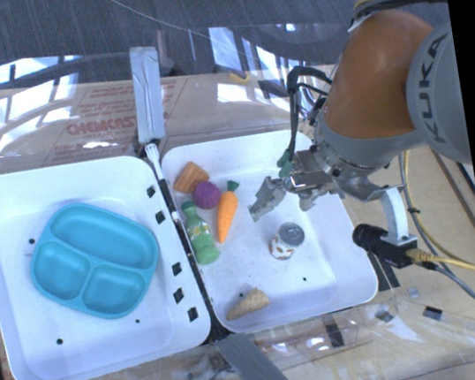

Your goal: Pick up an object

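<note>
The task names no one thing, so I take the loose pieces in the right bin (pixel 347 288) as mine to pick from. Nearest my gripper (pixel 278 194) lie a small round grey disc (pixel 292 234) and, touching its lower left edge, a little cream-and-brown lump (pixel 280 248); both sit on the bin floor just below my fingertips and apart from them. Further left a toy carrot (pixel 226 215) lies tilted, its green top up by a purple ball (pixel 207 195), which touches an orange-brown chunk (pixel 190 178) above it. A green bottle-shaped toy (pixel 199 237) stands along the wall between the bins, and a tan cone-like piece (pixel 249 302) rests near the front wall, well apart from the rest. My jaws hang over the bare middle of the bin, spread somewhat apart as far as I can make out from this angle, with nothing between them. My orange band (pixel 375 73) and grey wrist lean in over the bin's right edge. The left bin (pixel 21 344) holds a blue divided plate (pixel 94 259), lying flat with three compartments.
</note>
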Robot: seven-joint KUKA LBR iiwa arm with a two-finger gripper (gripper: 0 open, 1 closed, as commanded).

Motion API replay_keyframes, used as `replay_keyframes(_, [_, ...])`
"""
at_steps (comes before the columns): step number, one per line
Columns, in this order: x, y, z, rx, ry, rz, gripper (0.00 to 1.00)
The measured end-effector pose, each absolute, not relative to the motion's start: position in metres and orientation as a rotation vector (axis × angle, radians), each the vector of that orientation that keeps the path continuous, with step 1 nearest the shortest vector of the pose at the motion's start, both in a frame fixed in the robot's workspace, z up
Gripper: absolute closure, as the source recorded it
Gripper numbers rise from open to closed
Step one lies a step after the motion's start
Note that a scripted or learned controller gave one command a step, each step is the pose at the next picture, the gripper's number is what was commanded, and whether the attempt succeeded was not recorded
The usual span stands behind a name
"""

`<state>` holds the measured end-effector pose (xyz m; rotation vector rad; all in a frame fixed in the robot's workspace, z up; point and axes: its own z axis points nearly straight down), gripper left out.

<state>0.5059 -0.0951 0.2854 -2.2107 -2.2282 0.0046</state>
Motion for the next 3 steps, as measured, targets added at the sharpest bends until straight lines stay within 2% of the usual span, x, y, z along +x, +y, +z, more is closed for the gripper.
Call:
replay_keyframes(1, [0.575,-0.099,0.231,-2.42,-1.999,0.007,0.0])
replay_keyframes(2, [0.609,-0.095,0.114,-2.395,-2.017,0.018,0.0])
replay_keyframes(3, [0.612,-0.109,0.091,-2.485,-1.912,0.008,0.0])
